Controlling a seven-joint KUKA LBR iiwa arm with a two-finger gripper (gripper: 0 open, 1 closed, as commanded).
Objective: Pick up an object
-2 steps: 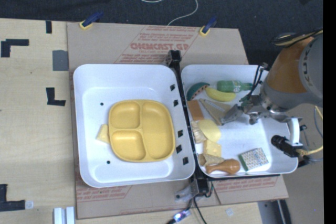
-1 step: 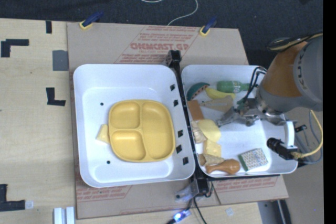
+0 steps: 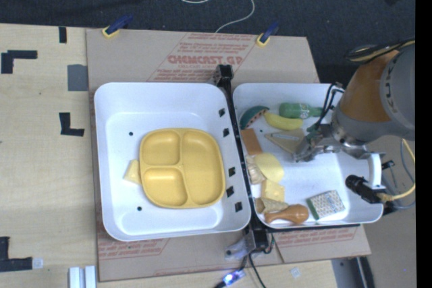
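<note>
My gripper [image 3: 305, 148] is low in the right bin [image 3: 317, 90], near its middle right, with the grey arm and its orange band [image 3: 364, 94] behind it. A flat grey piece [image 3: 285, 139] lies just to its left, close to the tip; whether they touch is unclear. Further back lie a yellow banana [image 3: 283, 121] and a green object [image 3: 297, 109]. A pale yellow lump [image 3: 268, 165] sits to the gripper's lower left.
The right bin also holds a watermelon slice [image 3: 251, 115], an orange-brown block [image 3: 251, 141], cracker pieces [image 3: 272, 192], a brown drumstick shape [image 3: 287, 214] and a speckled pad [image 3: 325, 204]. In the left bin [image 3: 111, 145] a yellow divided plate [image 3: 182, 167] rests over a pale yellow piece [image 3: 131, 173].
</note>
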